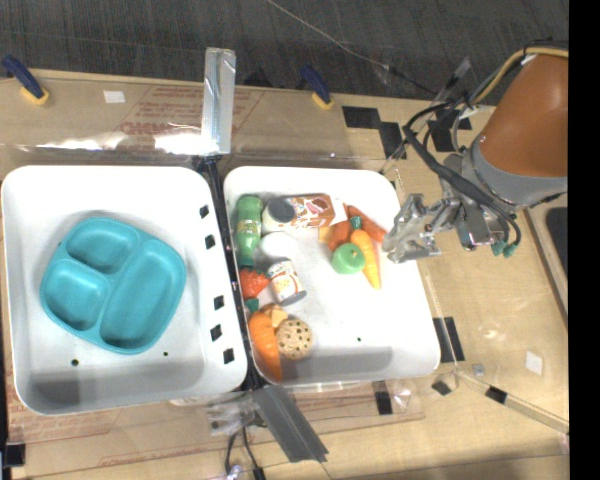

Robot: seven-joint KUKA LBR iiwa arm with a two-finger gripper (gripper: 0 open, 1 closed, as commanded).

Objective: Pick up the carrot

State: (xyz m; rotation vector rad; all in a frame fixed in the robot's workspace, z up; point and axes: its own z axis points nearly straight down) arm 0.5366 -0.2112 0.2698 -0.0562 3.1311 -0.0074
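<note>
Cardboard-brown sheeting covers the bench (500, 348) you are looking down on, with dark carpet beyond its far edge and two blue clamps at that edge. Two shallow white bins sit side by side; the left bin (40, 368) holds a teal divided plate (113, 283), the right bin (400, 343) holds the toy food.

You find the carrot (366, 253) in the far right part of the right bin, lying with its tip pointing toward the near side, a green apple (348, 258) touching it on its left. The gripper (412, 236) hangs at the bin's right rim, just beside the carrot and to its right, nothing visible between its fingers; whether they are spread or pressed together you cannot tell from this angle.

Around the carrot you see an orange-red piece (365, 223) behind it, a white packet (310, 210) along the far wall, a green bottle (248, 226), a small jar (285, 282), and near the front left corner an orange pumpkin-like toy (263, 338) with a cookie (295, 338) against it.
</note>
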